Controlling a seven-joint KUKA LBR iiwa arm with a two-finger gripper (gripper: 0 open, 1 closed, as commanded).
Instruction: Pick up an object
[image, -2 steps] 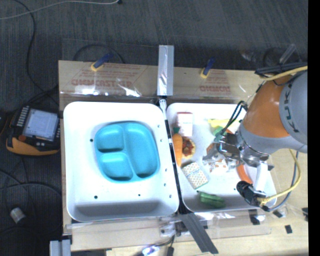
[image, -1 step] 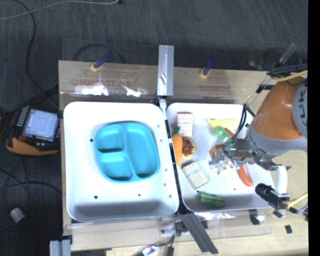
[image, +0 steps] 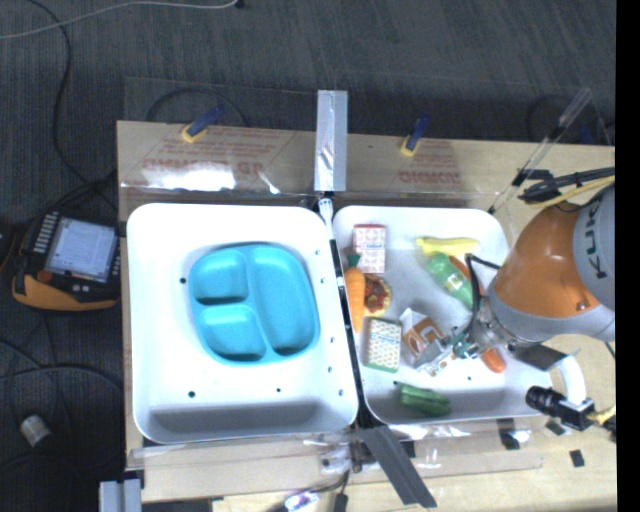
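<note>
My gripper (image: 456, 349) is low in the right bin (image: 500, 232), near its front right part. It hovers over or touches a crumpled brown and white packet (image: 421, 334). A small orange-red piece (image: 493, 361) lies just to its right. Further off are a green bottle (image: 451, 276), a yellow banana (image: 446, 243), a red and white box (image: 369, 246), an orange carrot (image: 355, 291), a green-patterned packet (image: 382, 344) and a dark green item (image: 421, 400). The arm's orange band (image: 535, 270) covers the bin's right side.
The left bin (image: 160, 400) holds a blue divided plate (image: 252, 300). A ridge (image: 343, 330) separates the two bins. A clear panel with a metal strip (image: 331, 140) stands behind them. A black-and-orange device (image: 70, 255) sits on the floor at left.
</note>
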